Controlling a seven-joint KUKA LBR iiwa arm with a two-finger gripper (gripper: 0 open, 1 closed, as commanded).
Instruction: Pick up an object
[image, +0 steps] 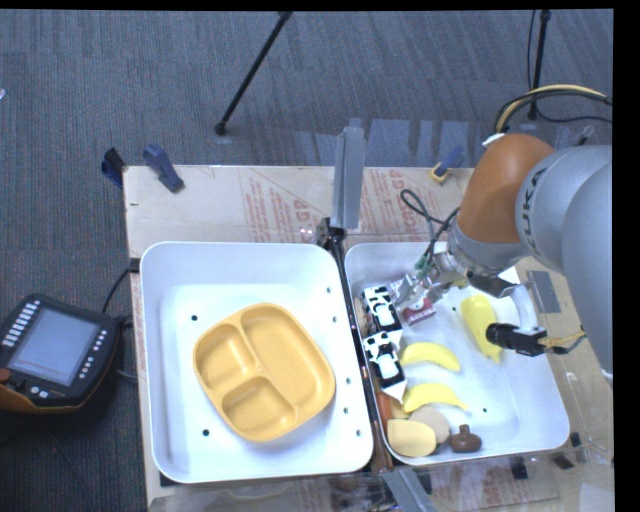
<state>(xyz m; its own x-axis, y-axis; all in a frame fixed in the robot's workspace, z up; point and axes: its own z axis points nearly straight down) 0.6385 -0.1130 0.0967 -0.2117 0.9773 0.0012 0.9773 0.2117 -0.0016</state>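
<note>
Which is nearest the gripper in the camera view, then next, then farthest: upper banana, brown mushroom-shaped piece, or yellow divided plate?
From the gripper, in the right bin:
1. Upper banana, just below it in the right bin.
2. Brown mushroom-shaped piece, at that bin's near edge.
3. Yellow divided plate, across in the left bin.

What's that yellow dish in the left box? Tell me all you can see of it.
The yellow tray looks like smooth moulded plastic, a rounded square with three compartments: one large and two smaller. It lies flat, right way up and turned at an angle, near the middle of the left bin. It touches nothing but the bin floor.
</note>
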